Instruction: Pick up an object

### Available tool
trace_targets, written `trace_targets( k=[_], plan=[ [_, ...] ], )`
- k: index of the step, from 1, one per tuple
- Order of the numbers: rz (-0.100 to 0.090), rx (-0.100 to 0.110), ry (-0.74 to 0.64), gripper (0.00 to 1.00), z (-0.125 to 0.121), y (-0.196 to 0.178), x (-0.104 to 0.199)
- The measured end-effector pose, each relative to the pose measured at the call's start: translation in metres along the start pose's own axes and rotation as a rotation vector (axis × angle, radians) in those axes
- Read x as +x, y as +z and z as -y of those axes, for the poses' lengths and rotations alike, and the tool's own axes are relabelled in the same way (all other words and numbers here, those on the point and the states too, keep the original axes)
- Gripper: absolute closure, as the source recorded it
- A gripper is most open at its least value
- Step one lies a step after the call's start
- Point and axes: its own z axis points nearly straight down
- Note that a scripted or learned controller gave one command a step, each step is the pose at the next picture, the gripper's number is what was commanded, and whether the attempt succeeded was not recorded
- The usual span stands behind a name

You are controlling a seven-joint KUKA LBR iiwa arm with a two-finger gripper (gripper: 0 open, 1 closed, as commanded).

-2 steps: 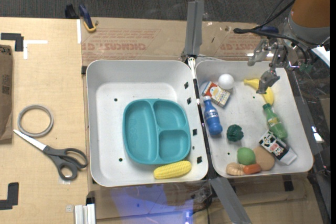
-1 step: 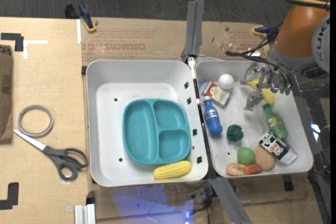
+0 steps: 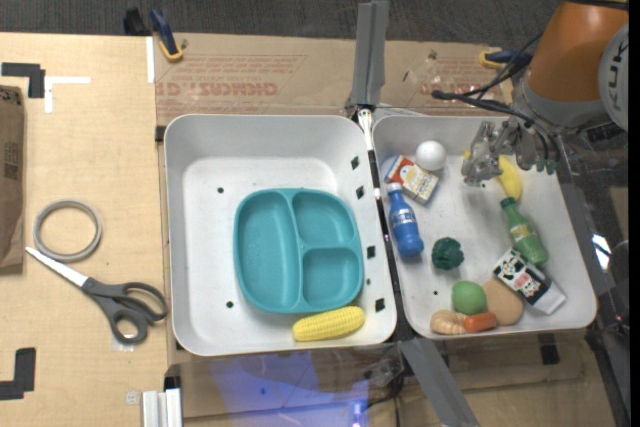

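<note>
Hovering over the right bin (image 3: 580, 245), the gripper (image 3: 482, 165), whether parted or closed I cannot tell, should centre squarely above the yellow banana (image 3: 511, 180) before descending.

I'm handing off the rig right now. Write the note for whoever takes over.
Hand: low over the back of the right bin, beside the yellow banana; nothing visibly held.
Right bin: white ball, small carton, blue bottle, dark green broccoli, green bottle, black-and-white box, green ball, carrot.
Left bin: teal divided plate, corn cob.
Done: nothing lifted.
Left: grasp and raise one object.
</note>
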Motion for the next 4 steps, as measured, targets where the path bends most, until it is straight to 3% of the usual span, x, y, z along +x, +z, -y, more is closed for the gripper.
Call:
trace_targets(
  k=[1,2,3,4],
  plan=[
    [-0.005,0.001,0.29,1.0,0.0,-0.116,0.011],
    [-0.006,0.0,0.29,0.0,0.0,-0.115,0.011],
    [-0.008,0.001,0.405,0.0,0.034,0.02,0.061],
    [-0.044,-0.006,0.522,0.0,0.038,0.025,0.004]
  ],
)
